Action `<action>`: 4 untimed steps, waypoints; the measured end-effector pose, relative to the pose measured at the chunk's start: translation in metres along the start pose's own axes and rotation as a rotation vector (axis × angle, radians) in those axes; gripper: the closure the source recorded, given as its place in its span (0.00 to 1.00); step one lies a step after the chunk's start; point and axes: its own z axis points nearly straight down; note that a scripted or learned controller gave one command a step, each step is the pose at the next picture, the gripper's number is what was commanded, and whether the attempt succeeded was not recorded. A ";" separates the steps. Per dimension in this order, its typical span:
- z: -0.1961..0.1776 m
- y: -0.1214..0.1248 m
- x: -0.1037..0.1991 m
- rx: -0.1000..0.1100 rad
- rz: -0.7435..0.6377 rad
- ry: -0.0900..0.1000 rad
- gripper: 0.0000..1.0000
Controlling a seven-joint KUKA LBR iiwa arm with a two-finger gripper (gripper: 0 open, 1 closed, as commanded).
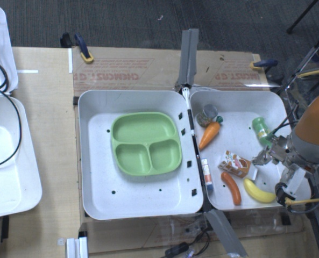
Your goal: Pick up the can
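Note:
The can [208,112] is a small grey tin lying in the far left corner of the right bin [240,98], just behind the carrot [210,134]. My gripper [263,157] hangs low over the right side of that bin, next to a brown snack packet [235,164] and above the banana [259,192]. It is well to the right of the can and nearer the front. Nothing from the bin is visibly lifted by it. The orange-banded arm [314,125] enters from the right edge.
The right bin also holds a green bottle [260,130], a red sausage [232,188] and a white tube [205,172] along the left wall. The left bin [94,160] holds a green divided plate [147,143]. Cables [302,200] trail at the right.

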 end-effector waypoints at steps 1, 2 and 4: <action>0.000 -0.007 -0.010 0.001 -0.077 0.003 0.00; 0.000 -0.007 -0.010 0.000 -0.276 0.001 0.00; -0.056 0.093 0.041 -0.008 -0.137 0.002 0.00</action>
